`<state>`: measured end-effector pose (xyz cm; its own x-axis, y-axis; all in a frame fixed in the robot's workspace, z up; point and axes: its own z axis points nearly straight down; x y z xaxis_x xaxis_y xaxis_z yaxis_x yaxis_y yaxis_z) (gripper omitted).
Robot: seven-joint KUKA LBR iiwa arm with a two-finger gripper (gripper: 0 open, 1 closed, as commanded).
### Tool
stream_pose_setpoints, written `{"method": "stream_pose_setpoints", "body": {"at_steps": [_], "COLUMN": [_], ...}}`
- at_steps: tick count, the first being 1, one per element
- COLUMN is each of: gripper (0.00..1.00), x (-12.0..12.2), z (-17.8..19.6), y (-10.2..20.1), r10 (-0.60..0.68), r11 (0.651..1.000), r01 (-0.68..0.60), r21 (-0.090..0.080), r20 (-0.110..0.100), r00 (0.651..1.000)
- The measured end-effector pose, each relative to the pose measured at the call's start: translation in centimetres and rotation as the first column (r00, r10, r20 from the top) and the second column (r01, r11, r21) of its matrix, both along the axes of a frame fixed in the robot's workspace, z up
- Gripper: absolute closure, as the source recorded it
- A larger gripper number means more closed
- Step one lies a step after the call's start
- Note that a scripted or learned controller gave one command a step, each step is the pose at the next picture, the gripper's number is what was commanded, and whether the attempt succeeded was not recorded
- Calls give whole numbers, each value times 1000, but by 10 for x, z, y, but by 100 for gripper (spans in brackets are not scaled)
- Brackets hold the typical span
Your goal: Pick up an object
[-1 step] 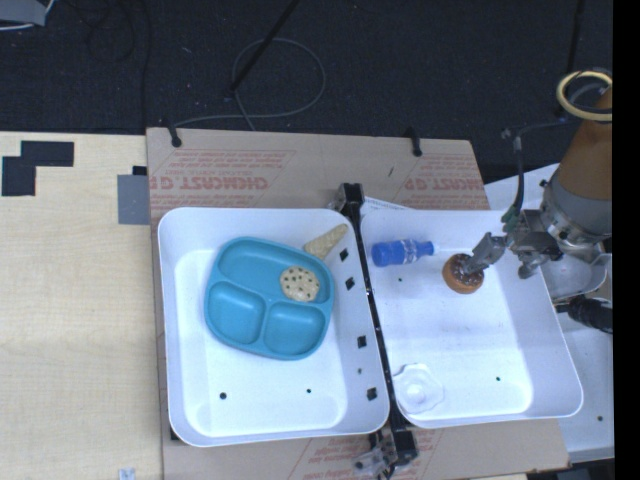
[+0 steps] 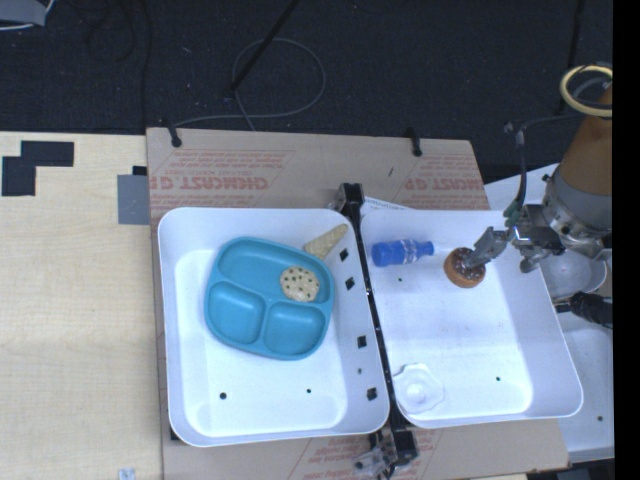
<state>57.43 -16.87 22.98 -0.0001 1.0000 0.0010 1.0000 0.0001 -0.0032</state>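
Two shallow white plastic bins sit side by side on a brown cardboard sheet (image 2: 300, 173) printed with reversed red lettering, which lies on a pale wooden bench (image 2: 70, 308).

The left bin (image 2: 190, 398) holds a blue plastic plate with three compartments (image 2: 268, 298). A round speckled cookie (image 2: 299, 284) rests in the plate's upper right compartment (the other two compartments look bare). A tan wedge-shaped piece, like a slice of bread or a cone (image 2: 326, 240), leans at the plate's upper right rim, near the black divider between the bins.

The right bin (image 2: 540, 388) holds a small clear plastic bottle with a blue cap and blue label (image 2: 402, 252), lying on its side near the bin's upper left corner. To its right, well apart, sits a round brown doughnut-like object (image 2: 464, 268). A crumpled clear plastic cup or wrapper (image 2: 417, 387) lies near the bin's lower left edge.

The grey arm reaches in from the right, and its two-finger gripper (image 2: 488, 249) is low over the right bin, its tip touching or just above the upper right side of the brown round object. I cannot tell how its grip is set, since the tip is small and blurred, nor whether it holds anything.
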Motion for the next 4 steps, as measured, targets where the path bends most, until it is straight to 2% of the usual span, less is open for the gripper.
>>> {"method": "stream_pose_setpoints", "body": {"at_steps": [1,3,4], "gripper": [0,0,100], "x": [-11,-5,-3], "z": [-54,-140,-127], "y": [-2,0,3], "r10": [0,-2,-4], "r11": [1000,1000,1000], "r01": [0,2,4], "r21": [1,-3,7], "r20": [-4,3,6], "r00": [1000,1000,1000]}}
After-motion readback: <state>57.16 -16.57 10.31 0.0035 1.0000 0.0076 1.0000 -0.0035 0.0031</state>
